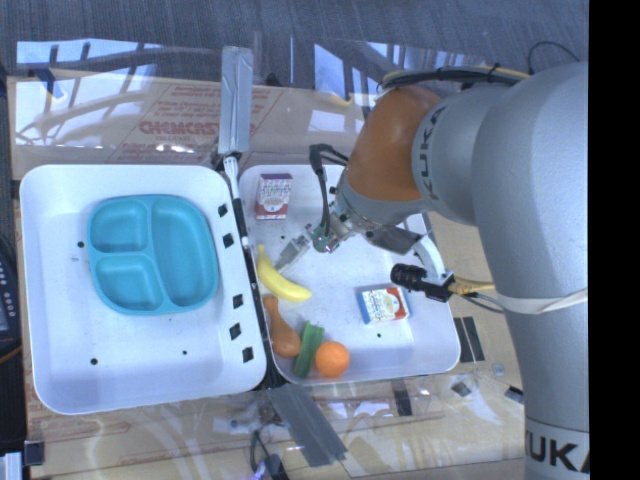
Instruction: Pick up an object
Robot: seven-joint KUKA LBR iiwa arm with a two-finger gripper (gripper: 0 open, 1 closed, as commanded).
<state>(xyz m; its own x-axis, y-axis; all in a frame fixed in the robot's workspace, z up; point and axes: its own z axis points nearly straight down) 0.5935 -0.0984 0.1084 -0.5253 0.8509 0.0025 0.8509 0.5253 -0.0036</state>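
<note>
A robotics lab: a large industrial arm (500, 158) over a bench (150, 118) with two white bins (50, 368), cables, grey carpet (150, 3).

Yellow banana (281, 282) lies flat, slanted, at left side of right bin (437, 337) (nr the divider).

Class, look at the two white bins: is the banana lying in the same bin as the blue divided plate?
No. The banana lies in the right bin, while the blue divided plate sits in the left bin.
</note>
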